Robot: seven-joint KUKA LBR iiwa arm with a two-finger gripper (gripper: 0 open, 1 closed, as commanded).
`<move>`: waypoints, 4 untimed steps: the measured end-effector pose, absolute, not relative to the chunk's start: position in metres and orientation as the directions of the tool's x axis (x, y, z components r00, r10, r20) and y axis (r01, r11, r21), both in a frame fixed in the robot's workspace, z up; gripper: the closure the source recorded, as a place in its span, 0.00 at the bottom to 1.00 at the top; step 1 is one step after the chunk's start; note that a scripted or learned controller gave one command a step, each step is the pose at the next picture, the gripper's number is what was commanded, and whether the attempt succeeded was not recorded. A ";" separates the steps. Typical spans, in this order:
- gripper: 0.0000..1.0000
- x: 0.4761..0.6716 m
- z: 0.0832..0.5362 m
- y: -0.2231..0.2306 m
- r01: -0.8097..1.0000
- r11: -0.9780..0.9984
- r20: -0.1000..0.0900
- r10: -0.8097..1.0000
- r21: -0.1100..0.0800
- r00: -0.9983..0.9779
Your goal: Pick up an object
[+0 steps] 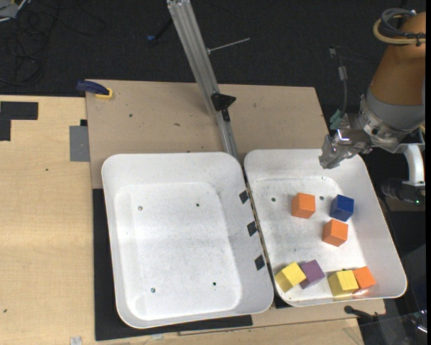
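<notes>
The right bin (312,169) holds several small cubes. An orange cube (303,205), a blue cube (342,207) and another orange cube (335,232) lie near its middle. Along its near edge lie a yellow cube (291,275), a purple cube (312,272), a second yellow cube (342,282) and an orange cube (363,277). My gripper (333,154) hangs over the bin's far right corner, behind the cubes and apart from all of them. Nothing shows between its fingers.
The left bin (174,243) sits beside the right one, with black clips (250,228) along the shared edge. A slanted metal rail (201,63) rises behind the bins. The wooden bench (165,117) stretches behind and to the left.
</notes>
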State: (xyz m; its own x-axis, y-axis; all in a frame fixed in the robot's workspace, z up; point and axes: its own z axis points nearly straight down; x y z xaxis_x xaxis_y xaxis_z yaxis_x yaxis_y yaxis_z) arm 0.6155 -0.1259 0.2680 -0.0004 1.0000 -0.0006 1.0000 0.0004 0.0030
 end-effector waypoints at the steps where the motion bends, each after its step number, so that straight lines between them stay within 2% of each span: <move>1: 1.00 0.609 0.251 -0.081 1.000 0.002 0.002 1.000 -0.005 -0.002; 2: 1.00 0.604 0.234 -0.031 1.000 0.003 0.002 1.000 -0.005 -0.003; 3: 1.00 0.606 0.238 0.017 1.000 0.004 0.002 1.000 -0.003 -0.004; 4: 1.00 0.597 0.241 0.076 1.000 0.005 0.003 1.000 -0.004 -0.005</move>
